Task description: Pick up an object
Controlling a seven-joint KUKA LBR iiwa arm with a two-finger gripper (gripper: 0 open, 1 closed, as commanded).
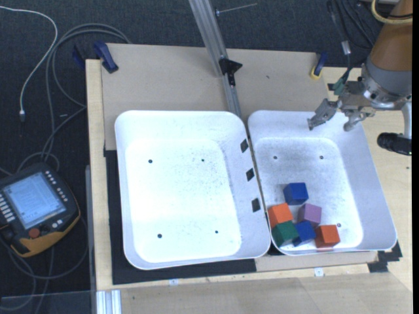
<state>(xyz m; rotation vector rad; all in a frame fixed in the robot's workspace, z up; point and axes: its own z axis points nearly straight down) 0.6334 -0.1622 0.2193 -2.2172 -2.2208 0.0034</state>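
Several small blocks lie in the near part of the right bin (366, 169): a blue cube (296, 192), an orange cube (280, 213), a purple cube (312, 212), a green cube (284, 233), a second blue cube (305, 231) and an orange-red cube (327, 235). My gripper (336, 120) hangs over the far rim of the right bin, well away from the blocks. Its two fingers are spread apart and open, with nothing between them.
The left bin (131, 175) stands next to the right one. A metal pole (209, 31) slants down to the gap between the bins. A teach pendant (33, 205) and cables lie on the floor at left. Blue clamps (105, 56) grip the bench's far edge.
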